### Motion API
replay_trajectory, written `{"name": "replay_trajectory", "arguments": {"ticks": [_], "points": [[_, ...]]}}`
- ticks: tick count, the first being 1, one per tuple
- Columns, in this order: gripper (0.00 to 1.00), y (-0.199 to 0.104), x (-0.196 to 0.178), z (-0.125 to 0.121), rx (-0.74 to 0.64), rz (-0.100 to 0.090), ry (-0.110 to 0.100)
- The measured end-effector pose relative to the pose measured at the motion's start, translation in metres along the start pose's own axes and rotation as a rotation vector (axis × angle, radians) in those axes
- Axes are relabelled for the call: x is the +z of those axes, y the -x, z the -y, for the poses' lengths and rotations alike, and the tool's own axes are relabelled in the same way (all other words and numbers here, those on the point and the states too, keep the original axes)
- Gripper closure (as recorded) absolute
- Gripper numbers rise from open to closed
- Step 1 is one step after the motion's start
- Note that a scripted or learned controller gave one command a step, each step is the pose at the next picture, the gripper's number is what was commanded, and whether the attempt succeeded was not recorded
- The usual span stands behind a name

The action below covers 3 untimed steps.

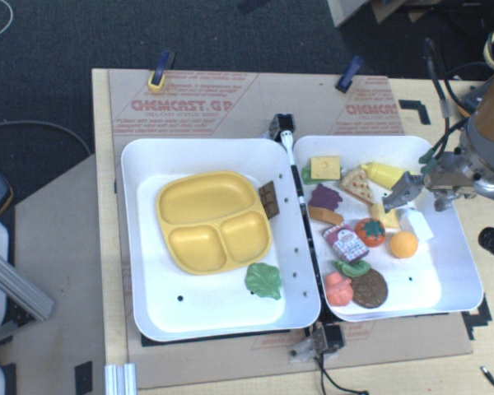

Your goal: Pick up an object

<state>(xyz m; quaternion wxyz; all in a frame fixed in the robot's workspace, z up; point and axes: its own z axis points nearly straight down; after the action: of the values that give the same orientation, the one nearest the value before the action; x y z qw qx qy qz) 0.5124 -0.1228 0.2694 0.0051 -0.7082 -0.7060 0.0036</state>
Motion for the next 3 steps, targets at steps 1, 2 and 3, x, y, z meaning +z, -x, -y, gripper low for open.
{"name": "replay_trajectory", "arguments": {"ticks": [1, 2, 3], "points": [[0.0, 0.0, -0.006, -0.002, -0.003, 0.002, 0.012], [0.0, 0.005, 0.043, 0.005, -0.001, 0.0, 0.006], [0.0, 0.005, 0.103, -0.003, -0.003, 0.0, 0.004]]}}
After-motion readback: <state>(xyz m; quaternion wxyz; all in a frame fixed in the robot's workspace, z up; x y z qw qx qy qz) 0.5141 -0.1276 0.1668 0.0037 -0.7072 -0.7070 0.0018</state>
